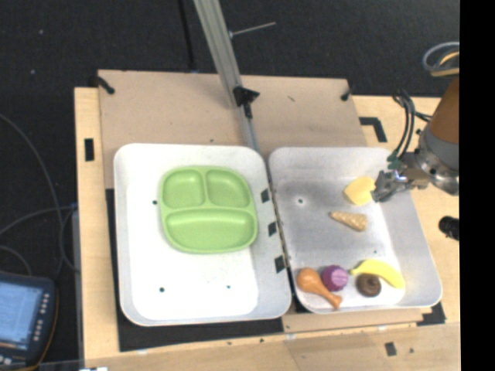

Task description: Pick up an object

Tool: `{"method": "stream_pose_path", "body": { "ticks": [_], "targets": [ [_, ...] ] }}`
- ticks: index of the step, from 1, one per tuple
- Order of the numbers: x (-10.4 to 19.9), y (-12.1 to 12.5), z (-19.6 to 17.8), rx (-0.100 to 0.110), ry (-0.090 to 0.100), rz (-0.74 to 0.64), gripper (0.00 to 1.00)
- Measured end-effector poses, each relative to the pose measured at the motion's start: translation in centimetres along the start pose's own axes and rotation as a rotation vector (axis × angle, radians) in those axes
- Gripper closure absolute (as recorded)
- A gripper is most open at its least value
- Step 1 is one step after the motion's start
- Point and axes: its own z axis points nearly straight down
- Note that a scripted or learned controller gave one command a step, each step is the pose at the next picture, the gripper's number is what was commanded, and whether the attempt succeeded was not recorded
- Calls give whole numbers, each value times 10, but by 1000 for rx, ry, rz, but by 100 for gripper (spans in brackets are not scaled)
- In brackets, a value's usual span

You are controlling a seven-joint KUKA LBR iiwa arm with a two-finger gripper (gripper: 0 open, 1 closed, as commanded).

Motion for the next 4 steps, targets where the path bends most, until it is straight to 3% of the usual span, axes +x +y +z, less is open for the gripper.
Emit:
{"method": "stream_pose_path", "body": {
  "ticks": [1,3,4],
  "targets": [
    [-2,1,-19,2,1,0,100],
    [88,-1,-22,5,3,-4,100],
    [138,9,-32,3,4,-5,100]
  ]
}}
